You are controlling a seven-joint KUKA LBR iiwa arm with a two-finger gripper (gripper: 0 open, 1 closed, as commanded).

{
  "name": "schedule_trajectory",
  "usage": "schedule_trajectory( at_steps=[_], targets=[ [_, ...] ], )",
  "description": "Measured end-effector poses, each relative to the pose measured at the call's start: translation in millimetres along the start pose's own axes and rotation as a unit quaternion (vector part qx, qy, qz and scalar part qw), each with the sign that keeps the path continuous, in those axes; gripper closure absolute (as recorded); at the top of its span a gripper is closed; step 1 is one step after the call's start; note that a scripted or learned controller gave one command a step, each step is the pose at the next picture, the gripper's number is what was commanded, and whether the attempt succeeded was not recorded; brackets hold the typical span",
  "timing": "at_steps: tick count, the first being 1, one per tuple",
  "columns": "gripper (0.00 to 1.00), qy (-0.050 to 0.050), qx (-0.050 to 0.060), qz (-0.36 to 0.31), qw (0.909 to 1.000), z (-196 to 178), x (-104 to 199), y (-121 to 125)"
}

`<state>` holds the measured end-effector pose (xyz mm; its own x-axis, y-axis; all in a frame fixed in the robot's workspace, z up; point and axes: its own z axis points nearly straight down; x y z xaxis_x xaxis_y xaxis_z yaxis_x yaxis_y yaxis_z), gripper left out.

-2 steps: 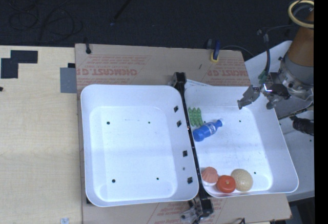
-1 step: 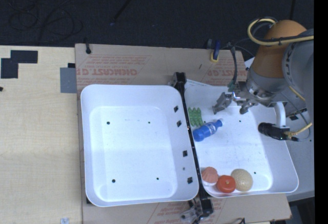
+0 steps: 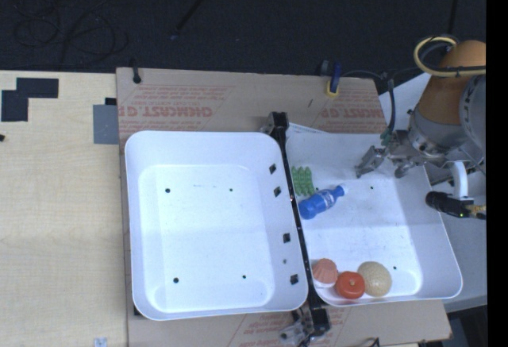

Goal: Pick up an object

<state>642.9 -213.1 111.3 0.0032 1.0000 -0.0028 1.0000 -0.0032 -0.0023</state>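
The right bin (image 3: 413, 234) holds a blue bottle (image 3: 320, 202) lying on its side near the divider, with a green ridged piece (image 3: 302, 179) just above it. Along the bin's near edge sit a pink item (image 3: 324, 269), a red tomato-like ball (image 3: 350, 284) and a beige round item (image 3: 375, 277). My gripper (image 3: 384, 160) hangs over the right bin's far right part, well right of the bottle, its fingers spread open with nothing between them.
The left bin (image 3: 151, 171) lies beside the right one, joined by a black clamp strip (image 3: 287, 202). Cardboard (image 3: 214, 99) lies under both bins. The arm's grey and orange body (image 3: 448, 99) stands at the right edge.
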Motion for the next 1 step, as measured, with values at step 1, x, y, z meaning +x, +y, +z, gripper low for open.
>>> schedule_trajectory(
  at_steps=[1],
  targets=[
    [0.0,-0.001,-0.008,-0.002,1.0,-166.8,-2.3,2.5]
  ],
)
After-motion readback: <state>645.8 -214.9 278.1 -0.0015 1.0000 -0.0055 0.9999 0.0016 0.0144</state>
